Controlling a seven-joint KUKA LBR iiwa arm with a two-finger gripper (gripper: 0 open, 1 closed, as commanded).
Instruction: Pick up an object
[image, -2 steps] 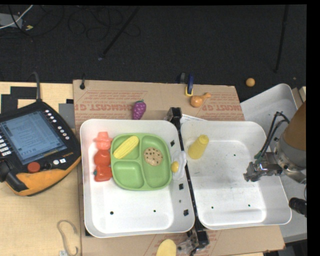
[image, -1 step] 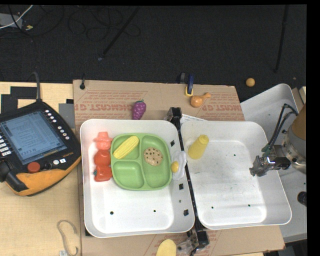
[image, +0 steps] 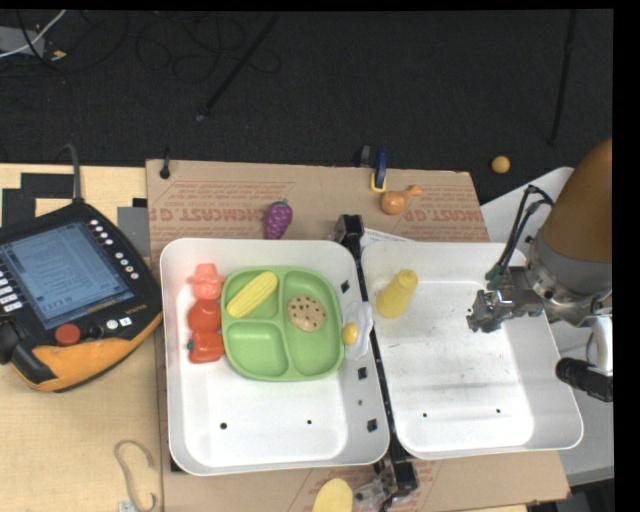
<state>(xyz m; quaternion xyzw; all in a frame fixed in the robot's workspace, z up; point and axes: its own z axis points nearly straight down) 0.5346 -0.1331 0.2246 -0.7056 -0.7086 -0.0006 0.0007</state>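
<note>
A yellow lump (image: 333, 494) sits at the front edge of the surface (image: 80, 440), ahead of both bins. In the right bin (image: 470, 420) the end effector (image: 487, 312) hangs low at mid-bin; whether it is clenched or released cannot be told. The yellow bottle (image: 396, 293) lies well apart from it, toward the bin's far left corner. The left bin (image: 260, 440) carries a green divided tray (image: 262, 350) with a corn cob (image: 250, 292) and a cookie (image: 307, 313), an orange-red toy (image: 205, 312) beside it. Beyond, on brown cardboard (image: 210, 205), lie a purple grape bunch (image: 278, 217) and an orange gourd (image: 398, 198); then dark floor.
</note>
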